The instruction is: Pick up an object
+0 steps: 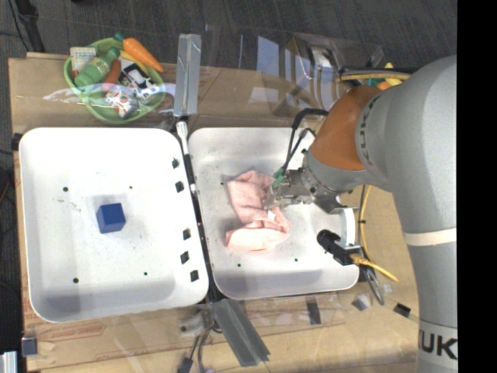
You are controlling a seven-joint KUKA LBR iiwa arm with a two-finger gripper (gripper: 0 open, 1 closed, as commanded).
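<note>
Bench (256, 84): brown top, carrying everything below.
Left bin (46, 231): white, shallow, sitting on bench, touching its neighbour.
Right bin (248, 142): white, shallow, just beside the first.
Green bowl (101, 109): behind left bin, on bench, heaped with toy food.
</note>
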